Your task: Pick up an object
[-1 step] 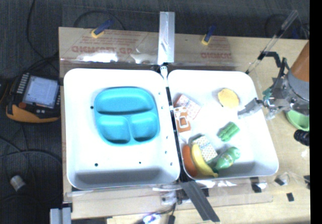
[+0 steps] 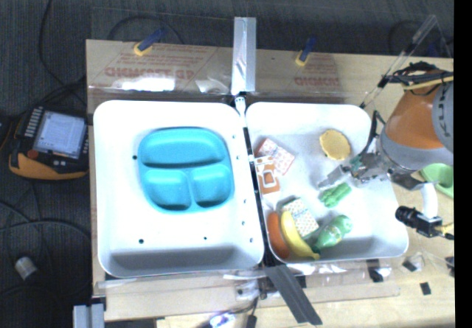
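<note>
My fingers (image 2: 333, 176), spread apart, hover in the right white bin (image 2: 369, 127) above a small green plastic piece (image 2: 335, 194)

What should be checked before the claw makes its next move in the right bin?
1. Claw over the right bin: ok.
2. Target near it: ok, a green piece lies just below the claw.
3. Something between the fingers: cannot tell.
4. Room around the target: ok, the yellow disc and the banana lie apart from it.
5. Crowded corner: not ok, banana, green bottle and patterned block are bunched together.
6. Blue tray out of the way: ok, it sits in the left bin.
</note>
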Controlling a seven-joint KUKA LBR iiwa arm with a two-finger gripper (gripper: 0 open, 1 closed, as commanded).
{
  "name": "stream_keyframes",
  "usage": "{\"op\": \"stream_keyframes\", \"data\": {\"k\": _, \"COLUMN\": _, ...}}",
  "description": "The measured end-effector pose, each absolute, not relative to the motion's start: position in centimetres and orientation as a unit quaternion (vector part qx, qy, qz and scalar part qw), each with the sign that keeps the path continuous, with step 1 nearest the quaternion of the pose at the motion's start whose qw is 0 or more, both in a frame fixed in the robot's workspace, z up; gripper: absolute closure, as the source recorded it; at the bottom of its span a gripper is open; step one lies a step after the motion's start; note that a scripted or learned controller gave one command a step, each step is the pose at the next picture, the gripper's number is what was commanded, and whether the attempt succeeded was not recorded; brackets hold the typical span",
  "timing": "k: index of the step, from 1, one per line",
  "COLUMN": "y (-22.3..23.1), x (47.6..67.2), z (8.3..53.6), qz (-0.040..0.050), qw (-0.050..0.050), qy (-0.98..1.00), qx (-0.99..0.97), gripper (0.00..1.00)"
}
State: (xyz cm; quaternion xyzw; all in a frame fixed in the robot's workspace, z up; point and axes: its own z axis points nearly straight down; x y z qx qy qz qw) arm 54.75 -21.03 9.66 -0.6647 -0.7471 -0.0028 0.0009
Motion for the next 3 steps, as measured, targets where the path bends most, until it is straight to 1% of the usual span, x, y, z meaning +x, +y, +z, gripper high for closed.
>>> {"op": "stream_keyframes", "data": {"k": 1, "y": -22.4, "x": 63.0, "z": 18.9, "qz": 0.0015, "qw": -0.001, "qy": -0.747, "qx": -0.665, "gripper": 0.0}}
{"op": "stream_keyframes", "data": {"k": 2, "y": -21.3, "x": 64.4, "z": 9.5, "qz": -0.0011, "qw": -0.001, "qy": -0.795, "qx": -0.607, "gripper": 0.0}}
{"op": "stream_keyframes", "data": {"k": 3, "y": -21.3, "x": 64.3, "z": 10.4, "qz": 0.0011, "qw": 0.0, "qy": -0.795, "qx": -0.606, "gripper": 1.0}}
